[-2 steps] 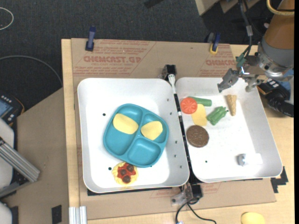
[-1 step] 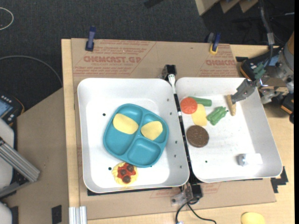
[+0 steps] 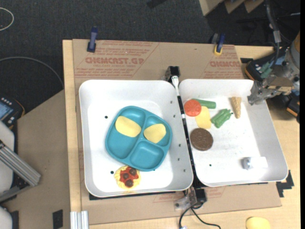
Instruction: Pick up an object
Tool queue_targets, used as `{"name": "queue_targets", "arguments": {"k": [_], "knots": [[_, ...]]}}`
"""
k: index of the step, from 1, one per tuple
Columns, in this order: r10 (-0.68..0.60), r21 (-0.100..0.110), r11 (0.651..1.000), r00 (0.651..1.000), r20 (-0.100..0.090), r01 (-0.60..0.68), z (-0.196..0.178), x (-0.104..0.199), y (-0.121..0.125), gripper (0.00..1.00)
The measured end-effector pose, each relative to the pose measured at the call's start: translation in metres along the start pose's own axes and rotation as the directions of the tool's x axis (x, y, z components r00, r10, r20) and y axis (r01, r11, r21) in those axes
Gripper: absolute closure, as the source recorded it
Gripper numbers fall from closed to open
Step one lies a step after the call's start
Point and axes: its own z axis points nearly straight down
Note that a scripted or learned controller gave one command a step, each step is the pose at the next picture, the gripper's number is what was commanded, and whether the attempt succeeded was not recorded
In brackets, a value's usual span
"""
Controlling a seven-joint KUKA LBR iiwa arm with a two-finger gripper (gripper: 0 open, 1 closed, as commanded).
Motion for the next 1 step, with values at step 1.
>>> {"name": "queue_targets", "arguments": {"k": [1], "knots": [[0.007, 0.008, 1.0, 1.0, 0.0, -0.007, 0.0545, -0.0719, -0.0066, 1.0]]}}
